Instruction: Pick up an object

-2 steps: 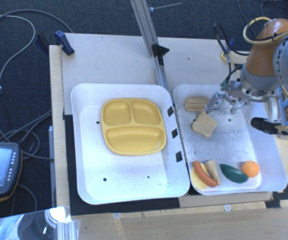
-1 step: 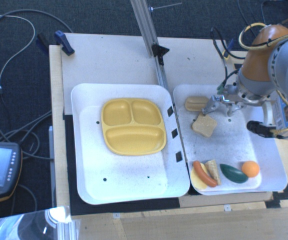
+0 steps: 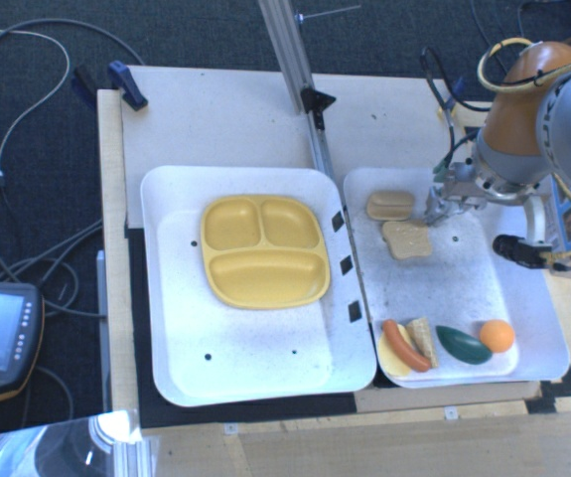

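Two white bins sit side by side; the gripper hovers over the right bin. Whether it is open or closed I cannot tell. Beneath it, the tan bread slice looks light and soft, best pinched across its edges.

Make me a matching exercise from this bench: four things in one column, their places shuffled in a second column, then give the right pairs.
Things:
1. yellow divided plate
2. orange ball
3. gripper
4. blue clamp

Places:
A. near right corner of the right bin
B. far left corner of the bench
C. in the left bin
D. over the far part of the right bin, beside two tan pieces

Pairs: 1-C, 2-A, 3-D, 4-B
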`<state>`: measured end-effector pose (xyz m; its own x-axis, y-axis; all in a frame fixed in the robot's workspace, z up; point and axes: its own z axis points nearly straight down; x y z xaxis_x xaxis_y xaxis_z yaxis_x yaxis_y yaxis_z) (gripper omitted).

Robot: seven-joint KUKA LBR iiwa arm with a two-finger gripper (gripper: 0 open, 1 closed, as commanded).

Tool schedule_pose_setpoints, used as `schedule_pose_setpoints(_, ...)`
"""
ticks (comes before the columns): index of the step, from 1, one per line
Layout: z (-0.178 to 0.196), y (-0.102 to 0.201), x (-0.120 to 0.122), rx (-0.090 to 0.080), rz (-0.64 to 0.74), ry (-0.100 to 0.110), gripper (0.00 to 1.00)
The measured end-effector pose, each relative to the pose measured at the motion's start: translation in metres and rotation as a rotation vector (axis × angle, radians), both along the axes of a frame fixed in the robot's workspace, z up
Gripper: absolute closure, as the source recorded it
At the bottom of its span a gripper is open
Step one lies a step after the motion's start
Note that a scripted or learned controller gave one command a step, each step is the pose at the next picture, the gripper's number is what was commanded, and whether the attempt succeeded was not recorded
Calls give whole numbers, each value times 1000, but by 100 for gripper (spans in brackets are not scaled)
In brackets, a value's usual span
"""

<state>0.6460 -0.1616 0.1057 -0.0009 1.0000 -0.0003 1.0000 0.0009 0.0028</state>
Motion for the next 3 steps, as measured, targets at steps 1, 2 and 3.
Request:
schedule_pose_setpoints(1,51,7,-5,0,1,-4,100)
schedule_pose_setpoints(2,114,2,3,-2,1,-7,100)
schedule_pose_setpoints(3,179,6,3,-2,1,-7,100)
